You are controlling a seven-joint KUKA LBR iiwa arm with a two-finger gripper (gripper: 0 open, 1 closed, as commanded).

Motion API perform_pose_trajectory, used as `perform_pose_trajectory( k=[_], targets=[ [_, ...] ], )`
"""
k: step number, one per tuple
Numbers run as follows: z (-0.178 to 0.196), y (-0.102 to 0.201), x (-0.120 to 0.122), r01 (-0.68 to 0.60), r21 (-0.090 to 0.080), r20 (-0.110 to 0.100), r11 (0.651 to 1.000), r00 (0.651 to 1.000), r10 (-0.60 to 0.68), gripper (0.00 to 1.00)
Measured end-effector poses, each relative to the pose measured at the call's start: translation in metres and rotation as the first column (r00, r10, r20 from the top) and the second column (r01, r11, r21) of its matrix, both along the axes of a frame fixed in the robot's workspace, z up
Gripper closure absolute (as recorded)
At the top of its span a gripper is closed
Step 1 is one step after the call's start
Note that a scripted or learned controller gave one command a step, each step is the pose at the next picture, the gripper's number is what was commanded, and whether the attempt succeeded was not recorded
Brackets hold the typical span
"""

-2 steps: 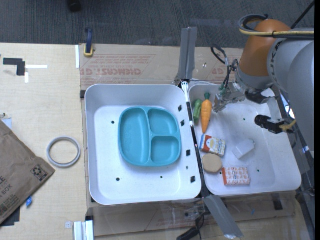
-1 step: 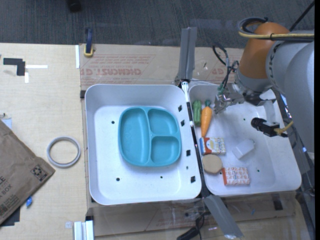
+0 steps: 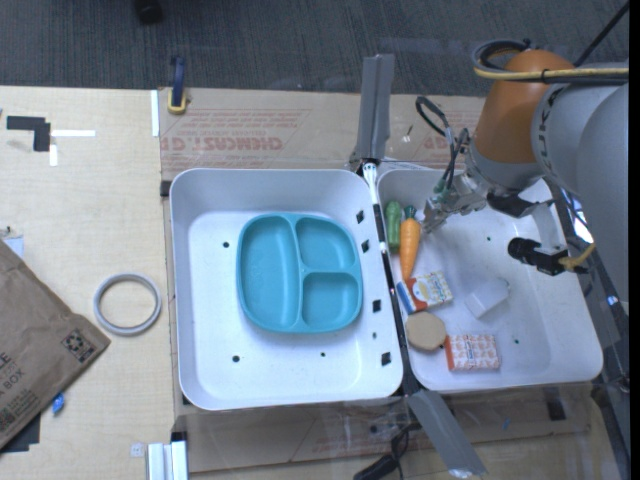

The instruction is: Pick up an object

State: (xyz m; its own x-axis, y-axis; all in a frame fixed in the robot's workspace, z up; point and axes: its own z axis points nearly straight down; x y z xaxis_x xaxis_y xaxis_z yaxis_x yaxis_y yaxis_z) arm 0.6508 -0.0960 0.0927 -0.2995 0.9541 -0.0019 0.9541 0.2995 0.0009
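A blue tray (image 3: 300,272) sat in the left bin (image 3: 195,298). In the right bin (image 3: 560,363), a carrot (image 3: 409,246) lay by the divider, the gripper (image 3: 436,214) poised just right of its top; its grip state couldn't be told.

Red print is running along the flattened cardboard sheet (image 3: 300,128) lying on the tabletop beyond the two bins; it is showing reversed or upside down, and the letters are looking like "CHEMCAST", not certain. Brown cardboard box (image 3: 35,353) at near left is showing "BOX" at its edge. Snack packets (image 3: 470,350) in right bin are carrying print too small to read.
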Motion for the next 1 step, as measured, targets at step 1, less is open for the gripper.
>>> perform_pose_trajectory(
  k=[1],
  targets=[
    [0.0992, 0.0762, 0.0084, 0.025, 0.0, -0.001, 1.0, 1.0, -0.025, 1.0]
  ],
)
